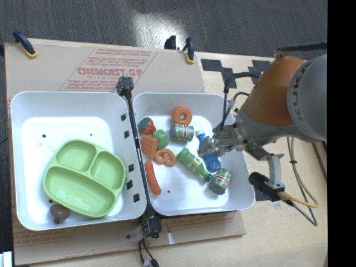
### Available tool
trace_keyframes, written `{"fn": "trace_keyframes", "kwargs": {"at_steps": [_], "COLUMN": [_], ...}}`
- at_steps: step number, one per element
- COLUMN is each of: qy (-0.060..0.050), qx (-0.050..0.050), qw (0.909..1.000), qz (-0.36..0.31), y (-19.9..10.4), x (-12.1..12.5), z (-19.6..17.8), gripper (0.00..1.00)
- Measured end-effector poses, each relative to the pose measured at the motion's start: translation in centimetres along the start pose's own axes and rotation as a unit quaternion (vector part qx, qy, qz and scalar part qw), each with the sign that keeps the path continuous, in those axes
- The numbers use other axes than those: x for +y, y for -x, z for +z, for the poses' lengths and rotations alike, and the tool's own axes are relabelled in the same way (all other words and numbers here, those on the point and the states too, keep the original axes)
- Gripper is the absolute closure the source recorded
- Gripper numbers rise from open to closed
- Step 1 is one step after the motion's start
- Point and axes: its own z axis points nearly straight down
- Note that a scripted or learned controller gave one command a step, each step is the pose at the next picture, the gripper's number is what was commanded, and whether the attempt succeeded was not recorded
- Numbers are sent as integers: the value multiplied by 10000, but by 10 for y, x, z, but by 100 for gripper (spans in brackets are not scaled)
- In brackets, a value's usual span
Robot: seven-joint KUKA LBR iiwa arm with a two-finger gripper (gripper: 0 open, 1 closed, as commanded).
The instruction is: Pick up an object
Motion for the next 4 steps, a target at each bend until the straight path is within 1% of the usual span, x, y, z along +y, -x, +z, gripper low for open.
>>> {"fn": "trace_keyframes", "kwargs": {"at_steps": [4], "qy": [35], "qx": [-23], "qw": [10000], "qz": [-86], "y": [0], "x": [5], "z": [-42], "gripper": [100]}}
